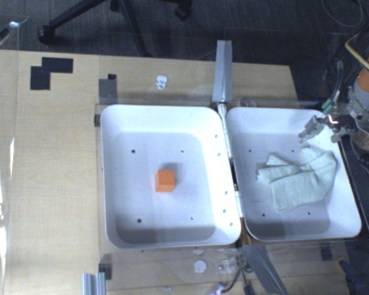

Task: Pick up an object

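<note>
Since the gripper, fingers apparently spread and empty, is poised beside the crumpled pale cloth, only a loose fold may be snagged.

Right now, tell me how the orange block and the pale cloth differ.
The orange block is small, compact and brightly coloured; the pale cloth is larger, whitish-green and crumpled flat. The block sits alone near the middle of the left bin; the cloth lies in the right bin, closer to the hand. Both rest on a bin floor, neither held.
</note>
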Robot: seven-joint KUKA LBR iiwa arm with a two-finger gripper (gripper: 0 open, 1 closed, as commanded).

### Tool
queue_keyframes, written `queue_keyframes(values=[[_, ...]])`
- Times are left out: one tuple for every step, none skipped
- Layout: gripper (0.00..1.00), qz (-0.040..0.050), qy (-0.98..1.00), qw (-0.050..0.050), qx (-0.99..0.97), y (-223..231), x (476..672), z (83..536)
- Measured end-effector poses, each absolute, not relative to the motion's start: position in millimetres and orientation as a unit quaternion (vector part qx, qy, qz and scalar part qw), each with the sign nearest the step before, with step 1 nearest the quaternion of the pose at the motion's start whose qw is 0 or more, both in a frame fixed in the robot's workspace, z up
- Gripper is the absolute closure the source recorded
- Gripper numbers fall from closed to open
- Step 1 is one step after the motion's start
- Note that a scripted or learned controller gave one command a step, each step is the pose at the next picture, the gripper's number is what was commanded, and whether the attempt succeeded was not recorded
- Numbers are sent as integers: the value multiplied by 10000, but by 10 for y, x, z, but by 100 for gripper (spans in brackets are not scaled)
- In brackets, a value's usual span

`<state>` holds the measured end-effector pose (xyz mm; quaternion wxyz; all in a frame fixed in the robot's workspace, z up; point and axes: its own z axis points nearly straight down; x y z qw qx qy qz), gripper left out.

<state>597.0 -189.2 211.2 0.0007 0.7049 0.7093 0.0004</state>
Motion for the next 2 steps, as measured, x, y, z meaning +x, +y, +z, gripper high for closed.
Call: queue_keyframes(values=[[0,12,7426,25,6697,-1768,6232,941],[100,27,7438,51,6684,-1754,6254,1060]])
